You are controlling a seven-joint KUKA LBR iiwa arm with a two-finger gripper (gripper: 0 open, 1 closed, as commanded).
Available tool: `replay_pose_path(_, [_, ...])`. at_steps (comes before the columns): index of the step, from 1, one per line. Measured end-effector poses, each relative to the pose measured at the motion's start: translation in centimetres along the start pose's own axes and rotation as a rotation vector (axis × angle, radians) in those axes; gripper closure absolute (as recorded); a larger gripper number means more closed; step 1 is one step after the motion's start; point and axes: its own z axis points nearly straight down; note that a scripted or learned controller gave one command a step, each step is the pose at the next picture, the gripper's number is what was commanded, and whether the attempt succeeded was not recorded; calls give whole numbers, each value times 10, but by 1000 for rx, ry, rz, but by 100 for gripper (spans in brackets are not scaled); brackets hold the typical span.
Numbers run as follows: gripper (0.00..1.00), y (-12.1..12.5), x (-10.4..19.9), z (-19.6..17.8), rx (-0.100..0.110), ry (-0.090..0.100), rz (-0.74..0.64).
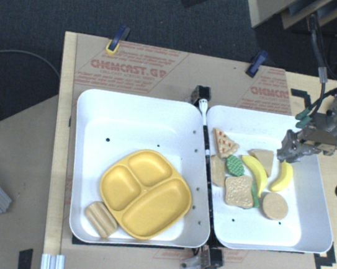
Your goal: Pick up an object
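Bananas are the nearest toys to the jaws: the small banana (282,178) lies in the right bin (303,238) just below the gripper (287,156), and the longer banana (255,172) lies just left of it. Whether the jaws are open or closed cannot be told; nothing shows between them. Left of the bananas lie a pizza slice (224,143), a green piece (235,166), a bread slice (239,191) and a round cracker (274,207). The left bin (84,149) holds a yellow divided plate (145,193). The brown board (183,75) on the worktop, behind the bins, reads "CHEMCAST" in red.
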Motion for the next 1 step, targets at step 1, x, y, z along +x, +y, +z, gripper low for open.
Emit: replay_pose_path(1, [100, -19, 93, -83, -24, 1, -17])
